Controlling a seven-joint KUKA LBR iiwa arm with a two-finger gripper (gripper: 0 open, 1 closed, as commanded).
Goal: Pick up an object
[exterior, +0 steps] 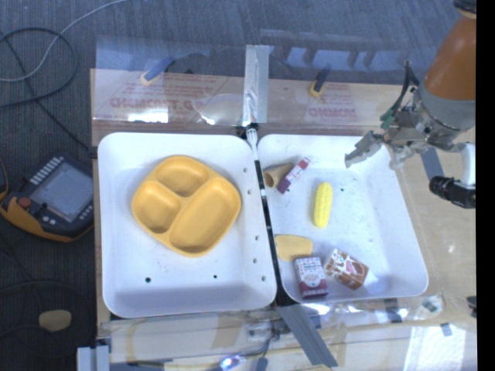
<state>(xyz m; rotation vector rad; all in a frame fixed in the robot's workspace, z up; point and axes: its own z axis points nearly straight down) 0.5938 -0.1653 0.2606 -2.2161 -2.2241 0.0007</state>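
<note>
The tool (379, 150) is hovering up-right of the corn cob (322, 204); whether it is gripping anything, I cannot tell. Picking is looking undone; the corn cob is lying loose.

You see two shallow white plastic bins (116, 230), smooth with a soft sheen. The yellow three-part plastic plate (186, 205) looks smooth and faintly glossy. The small yellow plastic corn cob (322, 204) has a ribbed skin. The two little printed cartons (310, 276), red and white, look like glossy card. The pale wooden surface (441, 238) looks matt. The dark grey carpet floor (46, 68) is rough cloth.
</note>
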